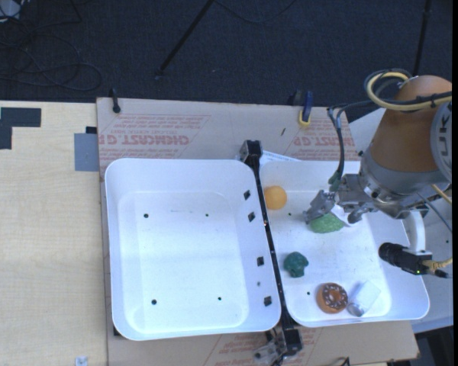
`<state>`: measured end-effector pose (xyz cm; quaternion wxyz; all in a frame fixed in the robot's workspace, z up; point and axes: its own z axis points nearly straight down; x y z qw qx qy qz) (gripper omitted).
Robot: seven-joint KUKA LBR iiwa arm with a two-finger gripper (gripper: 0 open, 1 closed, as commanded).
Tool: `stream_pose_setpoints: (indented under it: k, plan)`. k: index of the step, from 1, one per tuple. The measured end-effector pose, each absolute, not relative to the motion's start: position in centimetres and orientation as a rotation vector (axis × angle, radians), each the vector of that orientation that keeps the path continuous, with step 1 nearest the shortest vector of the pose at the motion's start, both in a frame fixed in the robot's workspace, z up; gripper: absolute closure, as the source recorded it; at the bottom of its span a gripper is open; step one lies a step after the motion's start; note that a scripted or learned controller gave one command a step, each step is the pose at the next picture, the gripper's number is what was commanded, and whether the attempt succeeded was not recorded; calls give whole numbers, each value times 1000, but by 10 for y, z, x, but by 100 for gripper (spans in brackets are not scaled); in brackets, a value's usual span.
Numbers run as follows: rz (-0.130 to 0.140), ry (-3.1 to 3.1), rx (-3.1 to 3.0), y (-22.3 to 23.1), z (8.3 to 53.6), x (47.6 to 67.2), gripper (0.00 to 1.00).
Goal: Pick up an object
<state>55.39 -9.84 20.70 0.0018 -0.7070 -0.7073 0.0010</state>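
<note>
Nearest my camera, a brown doughnut-like piece [333, 297] and a clear wrapper [363, 296] sit near the right bin's [412, 311] front rim; open floor lies between them and a dark green lump [295, 263]. The gripper [334, 207] hovers over a light green piece [326, 223], orange ball [275, 197] at its nine o'clock. I cannot tell its jaw opening.

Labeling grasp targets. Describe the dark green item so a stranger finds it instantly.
Start at the right bin, then go to its left side beside the black divider. The dark green lump sits there, below the orange ball; it is darker and knobblier than the pale green piece.
</note>
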Motion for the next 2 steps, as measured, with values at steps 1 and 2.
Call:
stream_pose_setpoints:
  k: [1,2]
  plan:
    - [0,-2225,-2211,-30,186,584,0]
    - [8,-2217,-2223,-87,101,617,0]
